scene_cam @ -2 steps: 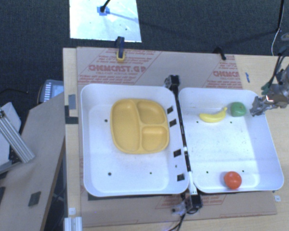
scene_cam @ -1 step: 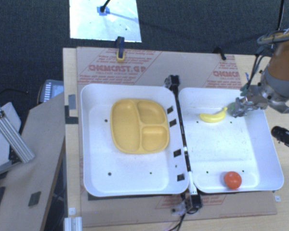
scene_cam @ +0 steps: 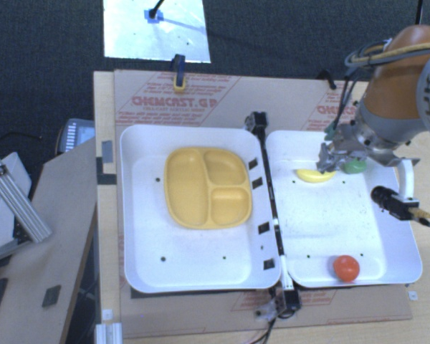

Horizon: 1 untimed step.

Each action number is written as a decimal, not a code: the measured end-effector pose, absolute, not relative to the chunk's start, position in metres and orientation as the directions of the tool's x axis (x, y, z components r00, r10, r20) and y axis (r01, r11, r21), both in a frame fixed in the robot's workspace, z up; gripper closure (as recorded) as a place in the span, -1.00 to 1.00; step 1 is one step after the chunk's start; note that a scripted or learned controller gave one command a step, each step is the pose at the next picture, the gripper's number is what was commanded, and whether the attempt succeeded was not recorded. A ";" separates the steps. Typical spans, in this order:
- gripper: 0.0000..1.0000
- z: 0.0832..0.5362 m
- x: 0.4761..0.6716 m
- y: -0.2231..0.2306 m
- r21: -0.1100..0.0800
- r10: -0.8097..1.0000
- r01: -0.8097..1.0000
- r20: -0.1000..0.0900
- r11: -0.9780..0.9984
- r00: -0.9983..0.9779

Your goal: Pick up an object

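Observation:
A yellow banana lies in the right bin, near its far side. A green object sits just right of it, partly hidden by the arm. A red-orange ball rests near the bin's front edge. My gripper hangs low over the right end of the banana, touching or nearly touching it; its fingertips merge with the dark wrist.
The left bin holds a yellow divided plate. A black divider with clips runs between the bins. A black camera part juts from the arm over the right bin's right side.

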<state>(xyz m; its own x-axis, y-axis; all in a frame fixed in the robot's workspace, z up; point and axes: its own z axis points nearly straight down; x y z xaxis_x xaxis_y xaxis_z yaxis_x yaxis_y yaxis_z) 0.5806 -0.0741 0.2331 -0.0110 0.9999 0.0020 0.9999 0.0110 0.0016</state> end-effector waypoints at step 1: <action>1.00 0.233 0.588 -0.016 0.002 1.000 1.000 0.002 0.011 -0.011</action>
